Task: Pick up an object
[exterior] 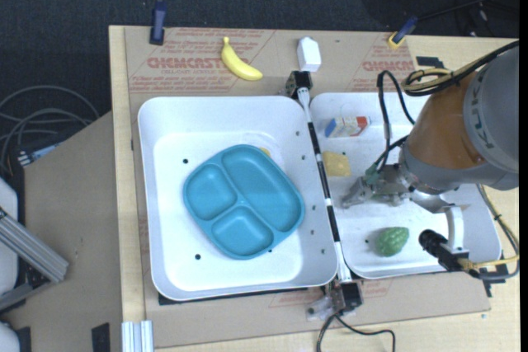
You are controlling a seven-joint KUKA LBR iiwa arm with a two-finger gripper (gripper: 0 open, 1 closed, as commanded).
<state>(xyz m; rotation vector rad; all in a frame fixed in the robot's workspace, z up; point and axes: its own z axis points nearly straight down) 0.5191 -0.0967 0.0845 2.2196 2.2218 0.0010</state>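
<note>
Arm reaches into the right bin (pixel 487 247), tool (pixel 360 192) low near the bin's left wall; can't tell whether it is apart or together. Green object (pixel 391 240) lies just beside it toward the bin's front edge, apart. Yellow piece (pixel 337 163) sits by the left wall, small red-blue item (pixel 346 126) near the back edge. Blue tray (pixel 241 200) is mid left bin (pixel 165 177). Banana (pixel 238 63) on counter (pixel 140 293) at back edge.

tray (pixel 241 200): glossy blue plastic | bins (pixel 165 136): smooth white plastic | bench (pixel 132 202): matt wood
</note>
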